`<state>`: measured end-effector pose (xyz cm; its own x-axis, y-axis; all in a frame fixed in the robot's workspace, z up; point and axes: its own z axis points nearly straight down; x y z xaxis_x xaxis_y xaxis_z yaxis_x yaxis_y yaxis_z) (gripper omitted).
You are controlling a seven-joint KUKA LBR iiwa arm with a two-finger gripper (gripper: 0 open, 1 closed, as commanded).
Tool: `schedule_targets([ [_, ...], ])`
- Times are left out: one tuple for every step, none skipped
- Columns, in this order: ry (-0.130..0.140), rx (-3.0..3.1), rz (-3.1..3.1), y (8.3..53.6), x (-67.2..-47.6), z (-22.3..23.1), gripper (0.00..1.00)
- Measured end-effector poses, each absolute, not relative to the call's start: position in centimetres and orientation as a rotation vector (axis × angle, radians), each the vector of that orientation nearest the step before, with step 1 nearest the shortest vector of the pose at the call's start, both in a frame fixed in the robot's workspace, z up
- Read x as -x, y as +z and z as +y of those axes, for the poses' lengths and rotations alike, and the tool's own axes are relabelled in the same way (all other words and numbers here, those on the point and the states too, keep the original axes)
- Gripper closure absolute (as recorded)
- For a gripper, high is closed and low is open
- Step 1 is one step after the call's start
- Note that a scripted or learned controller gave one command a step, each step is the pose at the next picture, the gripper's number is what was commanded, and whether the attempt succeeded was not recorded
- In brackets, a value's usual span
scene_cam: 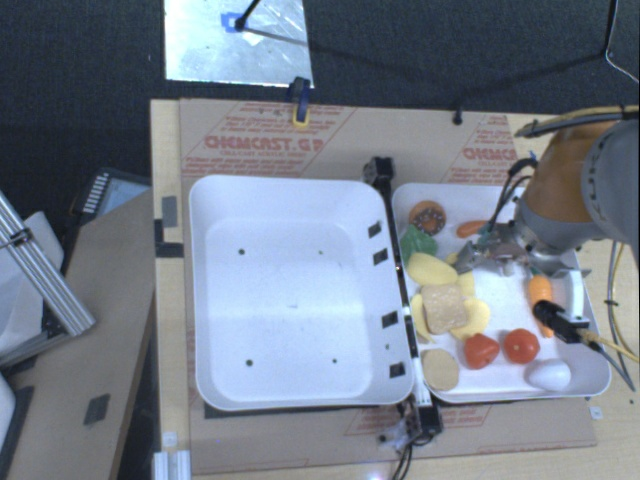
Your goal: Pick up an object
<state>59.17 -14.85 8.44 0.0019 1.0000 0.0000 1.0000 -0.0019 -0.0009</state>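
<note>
Two white bins are seen side by side on the surface (170, 388), and the arm (580, 193) is reached in from the right over the right bin (598, 376). The left bin (290, 298) is bare. The pincer (470, 260) is held low inside the right bin, toward its far half, with its metal end pointed left; whether it is wide or narrow cannot be told, and nothing is seen held in it. The toy foods are gathered in that same bin. A yellow potato (431, 268) is found just left of the pincer tip, almost touching it, with its long axis running left to right, roughly in line with the pincer. A green leaf (419, 242) lies just beyond it on the far side, and a brown biscuit (428, 215) farther still. A toast slice (447, 309) lies near of the potato, and two tomatoes (501, 348), a white egg (549, 374) and a carrot (540, 290) are spread toward the near right. The potato is judged the likeliest target, so a short move left and down would be needed, with the leaf close enough to be caught by mistake.
</note>
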Motion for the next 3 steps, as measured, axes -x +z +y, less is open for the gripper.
schedule_targets([
  [0.0,2.215,-2.225,8.4,-55.2,-9.8,0.0],
  [-0.005,2.218,-2.229,8.5,-59.6,-8.5,0.0],
  [0.001,2.221,-2.221,8.4,-55.2,-9.9,0.0],
])
